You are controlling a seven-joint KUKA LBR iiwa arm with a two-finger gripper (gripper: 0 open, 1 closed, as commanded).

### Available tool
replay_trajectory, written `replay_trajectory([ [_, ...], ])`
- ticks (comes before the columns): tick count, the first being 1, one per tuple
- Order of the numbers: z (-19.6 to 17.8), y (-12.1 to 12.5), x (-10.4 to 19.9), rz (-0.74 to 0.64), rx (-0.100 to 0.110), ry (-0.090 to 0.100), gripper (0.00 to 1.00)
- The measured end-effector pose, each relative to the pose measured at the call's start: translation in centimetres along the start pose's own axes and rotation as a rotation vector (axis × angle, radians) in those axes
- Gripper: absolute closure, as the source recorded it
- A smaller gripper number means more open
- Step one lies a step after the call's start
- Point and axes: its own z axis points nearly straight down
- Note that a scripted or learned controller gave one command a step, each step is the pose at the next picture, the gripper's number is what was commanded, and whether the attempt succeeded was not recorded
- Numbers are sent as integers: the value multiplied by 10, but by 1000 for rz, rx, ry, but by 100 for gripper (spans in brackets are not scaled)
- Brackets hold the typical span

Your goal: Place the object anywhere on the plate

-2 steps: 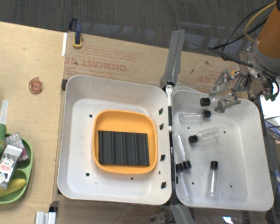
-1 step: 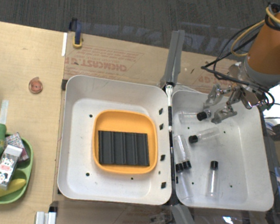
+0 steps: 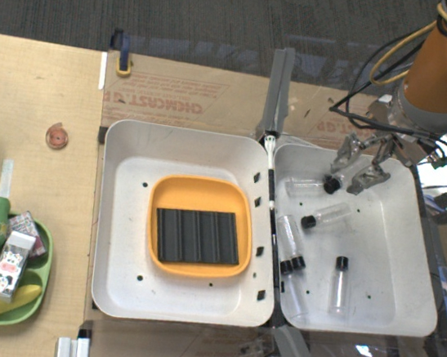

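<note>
The gripper (image 3: 355, 169) hangs over the back of the right bin (image 3: 417, 267), fingers spread apart, holding nothing. Clear vials (image 3: 341, 282) lie in that bin. The orange plate (image 3: 203, 195) sits in the left bin (image 3: 118, 225).

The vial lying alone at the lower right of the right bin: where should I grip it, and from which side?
Grip the vial at mid-body, coming straight down from above. It lies flat, its black cap pointing to the far side, with bare bin floor on both long sides, so fingers closing across its narrow width should fit. The gripper hangs over the bin's far end.
</note>
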Motion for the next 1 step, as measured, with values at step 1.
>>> replay_trajectory([
  [1, 5, -1, 1, -144, -1, 1, 100],
])
